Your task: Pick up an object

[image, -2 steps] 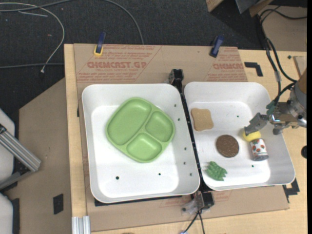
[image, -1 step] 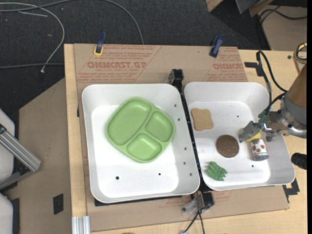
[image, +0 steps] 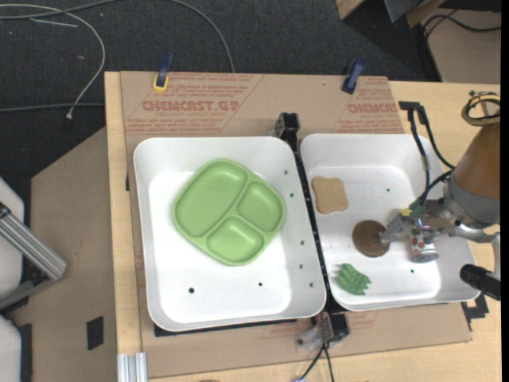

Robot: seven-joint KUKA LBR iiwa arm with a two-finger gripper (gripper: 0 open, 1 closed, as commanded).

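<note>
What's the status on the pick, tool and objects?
Tool low in right bin, beside round brown disc. Grip unconfirmed. Tan toast slice and green leafy piece lie apart. Green divided plate in left bin.

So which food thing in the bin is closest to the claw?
The round brown piece. It sits right beside the claw, while the tan toast and green leafy piece lie farther away.

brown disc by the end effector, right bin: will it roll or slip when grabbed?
The brown disc lies flat in the right bin, so rolling seems unlikely. It looks thin and low, so it may slide under the end effector rather than lift.
</note>
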